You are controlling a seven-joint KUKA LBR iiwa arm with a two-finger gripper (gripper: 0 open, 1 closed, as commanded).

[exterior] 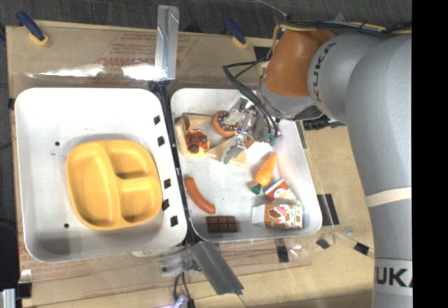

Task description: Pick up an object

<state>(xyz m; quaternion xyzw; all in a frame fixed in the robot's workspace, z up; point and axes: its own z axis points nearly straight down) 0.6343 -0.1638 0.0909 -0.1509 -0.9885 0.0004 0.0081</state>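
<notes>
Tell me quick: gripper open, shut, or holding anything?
Gripper: cannot be told. It sits low in the right bin, near the donut, with nothing visibly held.

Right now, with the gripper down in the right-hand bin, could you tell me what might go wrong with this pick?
The gripper sits among crowded items: the donut, the small orange toy and the carrot lie close by, so it may nudge or catch the wrong one. It also works near the right bin's upper edge, where it could push items against the wall instead of lifting them.
</notes>
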